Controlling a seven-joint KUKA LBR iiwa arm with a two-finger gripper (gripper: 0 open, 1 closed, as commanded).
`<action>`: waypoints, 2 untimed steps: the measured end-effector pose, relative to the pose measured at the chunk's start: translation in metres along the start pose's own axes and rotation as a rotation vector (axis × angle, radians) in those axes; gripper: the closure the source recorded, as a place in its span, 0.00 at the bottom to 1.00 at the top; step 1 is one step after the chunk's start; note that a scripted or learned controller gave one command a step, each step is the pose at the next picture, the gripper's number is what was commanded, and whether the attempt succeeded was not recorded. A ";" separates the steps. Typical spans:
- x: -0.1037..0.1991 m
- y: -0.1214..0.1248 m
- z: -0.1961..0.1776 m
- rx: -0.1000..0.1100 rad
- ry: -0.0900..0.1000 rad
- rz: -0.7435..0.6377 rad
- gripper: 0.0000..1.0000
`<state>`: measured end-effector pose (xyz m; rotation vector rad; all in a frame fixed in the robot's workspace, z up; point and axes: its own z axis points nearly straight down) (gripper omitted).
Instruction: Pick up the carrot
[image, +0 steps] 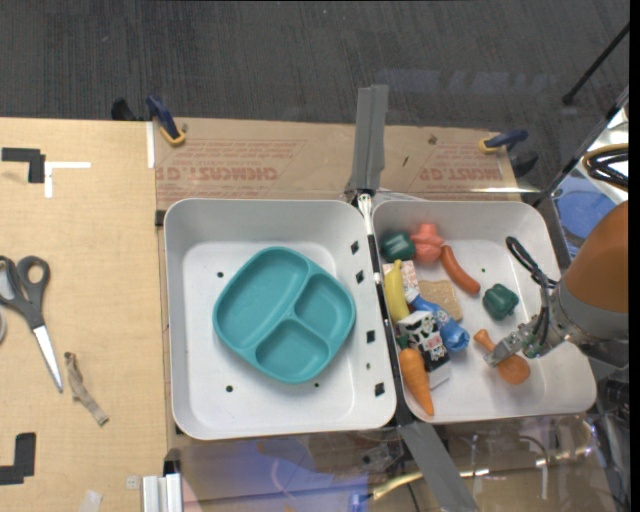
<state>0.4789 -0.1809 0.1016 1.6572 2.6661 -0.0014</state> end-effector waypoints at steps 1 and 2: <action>0.045 0.020 0.011 0.004 0.003 0.364 1.00; 0.071 0.033 0.010 0.004 0.002 0.656 1.00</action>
